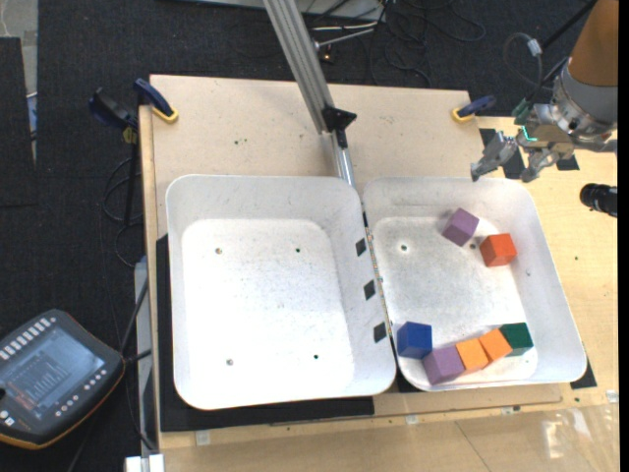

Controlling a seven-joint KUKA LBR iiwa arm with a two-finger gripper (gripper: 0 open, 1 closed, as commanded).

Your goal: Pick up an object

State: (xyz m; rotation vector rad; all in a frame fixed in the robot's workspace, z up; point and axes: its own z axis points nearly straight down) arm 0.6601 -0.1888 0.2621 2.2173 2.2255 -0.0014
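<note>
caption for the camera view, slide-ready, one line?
KUKA end effector open above the right bin's far rim; six blocks lie in that bin, none grasped.

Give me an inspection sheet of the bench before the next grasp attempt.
Surface: bench bears two white bins side by side; left bin, right bin.
Job's things: all in the right bin. Purple cube and orange cube near the far side; blue cube, second purple cube, second orange cube and green cube in a row along the near edge.
Clutter: two clamps at the far corners.
Hand: hand above the right bin's far right corner, holding nothing.
Cables: black cables on the floor behind the bench.
Surroundings: pendant at lower left; metal pole slanting over the bench.
</note>
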